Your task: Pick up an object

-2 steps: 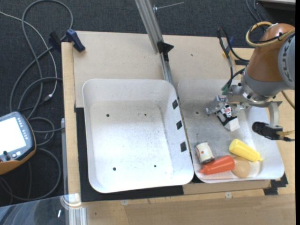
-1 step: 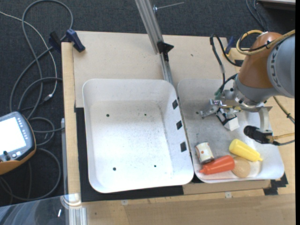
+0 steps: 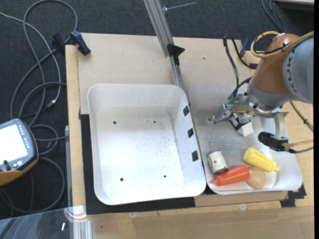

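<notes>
We've got the tool (image 3: 242, 121) hanging over the right bin (image 3: 204, 101), up in its far half, and honestly we can't tell how it's set from this angle. Nothing visibly in it. All 4 objects sit nearer the camera than the tool, bunched along the bin's front edge: a small white can (image 3: 217, 161) down and left of it, an orange carrot (image 3: 231, 176) just beside the can, a yellow piece (image 3: 259, 159) below the tool, and a tan round thing (image 3: 257, 179) touching the carrot.
</notes>
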Robot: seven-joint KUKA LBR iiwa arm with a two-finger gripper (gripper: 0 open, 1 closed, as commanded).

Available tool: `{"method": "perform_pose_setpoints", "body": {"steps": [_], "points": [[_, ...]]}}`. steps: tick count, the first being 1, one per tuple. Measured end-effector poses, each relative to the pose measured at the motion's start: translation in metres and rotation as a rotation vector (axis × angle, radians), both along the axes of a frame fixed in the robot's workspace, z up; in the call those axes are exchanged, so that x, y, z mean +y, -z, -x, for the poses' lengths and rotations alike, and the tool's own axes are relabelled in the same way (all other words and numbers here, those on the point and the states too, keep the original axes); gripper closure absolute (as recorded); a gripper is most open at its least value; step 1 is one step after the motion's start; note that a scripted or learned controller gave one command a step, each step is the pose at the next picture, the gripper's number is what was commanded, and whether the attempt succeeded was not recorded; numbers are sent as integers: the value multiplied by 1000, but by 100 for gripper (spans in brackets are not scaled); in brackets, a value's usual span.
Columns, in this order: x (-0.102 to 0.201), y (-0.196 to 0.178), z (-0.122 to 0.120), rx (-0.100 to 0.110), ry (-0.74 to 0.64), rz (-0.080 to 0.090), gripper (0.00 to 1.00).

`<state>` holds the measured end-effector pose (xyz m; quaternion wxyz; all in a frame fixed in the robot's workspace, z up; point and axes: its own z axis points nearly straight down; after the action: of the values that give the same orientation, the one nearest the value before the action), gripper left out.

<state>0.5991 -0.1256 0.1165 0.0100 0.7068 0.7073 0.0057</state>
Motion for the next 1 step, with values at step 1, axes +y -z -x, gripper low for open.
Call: {"method": "perform_pose_setpoints", "body": {"steps": [1], "points": [[0, -9, -1, -1, -1, 0, 100]]}}
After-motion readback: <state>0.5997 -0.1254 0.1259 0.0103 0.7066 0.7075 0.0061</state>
